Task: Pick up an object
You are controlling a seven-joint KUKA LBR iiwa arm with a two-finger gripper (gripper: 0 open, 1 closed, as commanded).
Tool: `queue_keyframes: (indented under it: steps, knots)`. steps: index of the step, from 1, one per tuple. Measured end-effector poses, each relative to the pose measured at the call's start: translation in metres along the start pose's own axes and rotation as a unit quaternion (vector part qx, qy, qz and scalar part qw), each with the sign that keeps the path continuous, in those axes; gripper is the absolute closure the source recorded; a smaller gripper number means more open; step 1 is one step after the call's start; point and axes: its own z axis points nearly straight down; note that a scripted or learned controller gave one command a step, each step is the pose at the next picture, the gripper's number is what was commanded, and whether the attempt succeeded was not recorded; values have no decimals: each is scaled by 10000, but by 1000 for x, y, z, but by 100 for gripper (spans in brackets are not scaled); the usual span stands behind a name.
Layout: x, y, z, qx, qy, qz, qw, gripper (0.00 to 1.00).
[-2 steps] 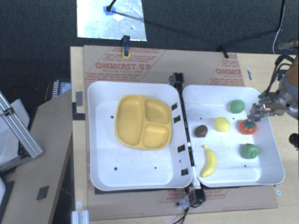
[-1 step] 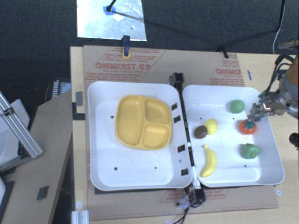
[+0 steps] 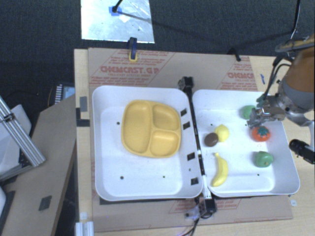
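The right bin (image 3: 236,186) holds a yellow lemon (image 3: 222,132), a brown round piece (image 3: 211,139), a banana (image 3: 220,170), a red tomato (image 3: 261,133), a green pepper-like piece (image 3: 263,159) and a green round piece (image 3: 247,112). My gripper (image 3: 258,117) hangs over the bin's upper right part, between the green round piece and the tomato. Its metal tip sits just above the tomato and partly hides the green piece. Nothing shows held in it.
The left bin (image 3: 108,176) holds a yellow divided plate (image 3: 150,128). A black divider clamp (image 3: 193,132) runs between the bins. The arm's grey and orange body (image 3: 300,82) overhangs the right bin's far right corner. A shiny sheet (image 3: 117,13) lies beyond the bench.
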Motion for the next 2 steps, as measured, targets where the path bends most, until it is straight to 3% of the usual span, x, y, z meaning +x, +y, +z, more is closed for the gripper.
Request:
queue_keyframes:
  steps: [2]
  knots:
    - [97,0,2,4,9,-11,10000,100]
